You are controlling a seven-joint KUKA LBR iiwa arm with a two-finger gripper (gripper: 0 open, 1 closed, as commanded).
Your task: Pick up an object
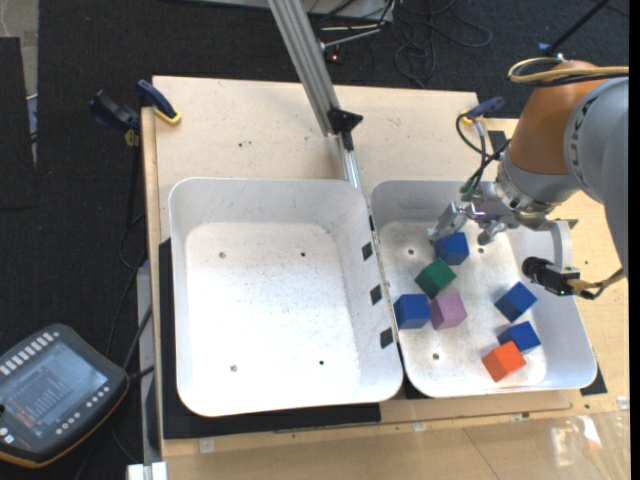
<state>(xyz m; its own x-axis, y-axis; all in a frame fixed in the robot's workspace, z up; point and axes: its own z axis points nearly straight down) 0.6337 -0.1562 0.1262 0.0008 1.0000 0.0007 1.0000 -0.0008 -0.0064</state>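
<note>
Counter with two white bins: pincer (pixel 464 224), fingers spread open, straddles a blue cube (pixel 453 248) whose crowding green cube (pixel 435 277) could deflect the grasp.

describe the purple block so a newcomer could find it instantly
Look in the right bin, near its middle. A tight cluster sits there: a green block, a blue block and the purple block touching both. It is the only purple one.

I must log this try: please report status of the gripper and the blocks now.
Gripper low in right bin, over a blue block; grasp unconfirmed. Green block close beside it. Purple block and orange block apart.
</note>
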